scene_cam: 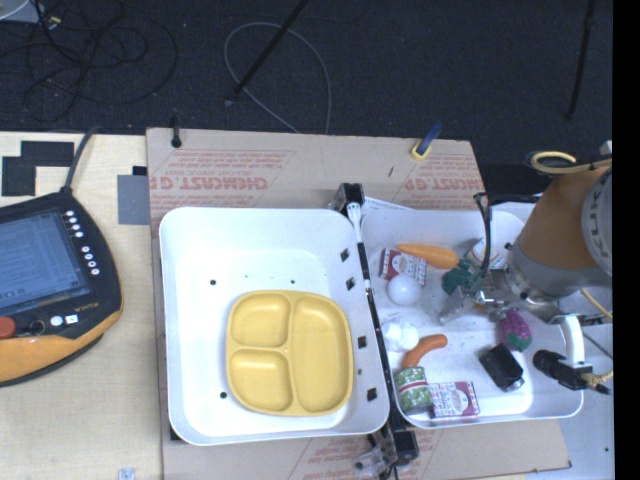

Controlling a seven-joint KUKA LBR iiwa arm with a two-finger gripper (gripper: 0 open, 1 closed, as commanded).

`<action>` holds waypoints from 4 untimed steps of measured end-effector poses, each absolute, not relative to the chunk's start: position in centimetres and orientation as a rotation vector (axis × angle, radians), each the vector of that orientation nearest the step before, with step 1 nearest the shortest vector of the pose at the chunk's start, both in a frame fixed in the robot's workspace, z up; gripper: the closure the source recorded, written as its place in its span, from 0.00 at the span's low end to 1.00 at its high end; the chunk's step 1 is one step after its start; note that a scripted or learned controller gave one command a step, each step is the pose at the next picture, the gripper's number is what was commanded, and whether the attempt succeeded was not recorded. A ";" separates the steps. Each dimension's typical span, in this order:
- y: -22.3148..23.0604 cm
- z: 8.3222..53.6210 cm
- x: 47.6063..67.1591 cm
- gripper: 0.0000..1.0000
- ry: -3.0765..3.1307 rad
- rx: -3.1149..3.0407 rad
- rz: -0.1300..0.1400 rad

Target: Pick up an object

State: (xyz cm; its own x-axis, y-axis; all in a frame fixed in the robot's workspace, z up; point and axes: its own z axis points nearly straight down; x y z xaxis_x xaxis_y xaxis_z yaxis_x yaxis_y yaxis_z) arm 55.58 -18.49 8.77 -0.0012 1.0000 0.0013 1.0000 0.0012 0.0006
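Several small objects are crowded round the pincer (462, 303), which is lowered into the right bin (545, 403); whether it is open or closed cannot be told. A teal object (458, 279) is seen just above it and a purple object (515, 328) just to its right, so a neighbour could be nudged or a grasp missed. A carrot (425, 255), a white ball (404, 290) and a black block (501, 366) also lie there. Far to the pincer's left, a yellow divided plate (289, 351) is held in the left bin (200, 258).
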 end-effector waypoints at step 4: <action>-21.4 8.7 55.7 0.00 -2.220 -2.219 0.000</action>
State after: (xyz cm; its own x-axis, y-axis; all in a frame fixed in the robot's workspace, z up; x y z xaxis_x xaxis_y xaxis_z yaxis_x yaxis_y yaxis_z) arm 55.71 -21.38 8.72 -0.0004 1.0000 0.0023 1.0000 0.0004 -0.0025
